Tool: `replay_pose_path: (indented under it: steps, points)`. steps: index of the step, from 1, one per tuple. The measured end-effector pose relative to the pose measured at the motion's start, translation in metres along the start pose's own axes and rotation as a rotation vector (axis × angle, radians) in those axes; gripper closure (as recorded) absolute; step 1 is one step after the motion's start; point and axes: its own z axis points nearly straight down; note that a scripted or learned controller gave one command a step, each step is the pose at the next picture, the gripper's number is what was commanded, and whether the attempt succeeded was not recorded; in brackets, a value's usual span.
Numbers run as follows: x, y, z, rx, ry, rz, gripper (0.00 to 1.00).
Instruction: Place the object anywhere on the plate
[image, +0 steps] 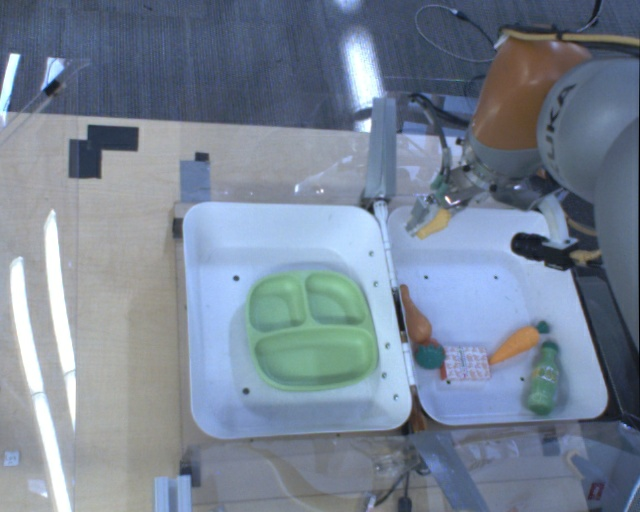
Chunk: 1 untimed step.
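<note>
The arm hangs over the right bin's far edge; the plate lies left of that bin; the gripper pinches something yellow; carry it high over the rim between, release low, I judge.

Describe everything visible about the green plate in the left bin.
The green plate is a light green, rounded-rectangle tray that looks like moulded plastic. It has three compartments: two smaller ones along the far side and one long one along the near side, divided by raised ridges. It lies flat, right side up, on the floor of the left bin, towards the bin's right half and turned slightly askew to its walls. Nothing rests on it.
</note>
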Motion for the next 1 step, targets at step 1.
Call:
replay_pose_path:
  steps: [1]
  points:
    - [0.0725,-0.0057,0.0003,0.0,0.003,-0.386,1.0]
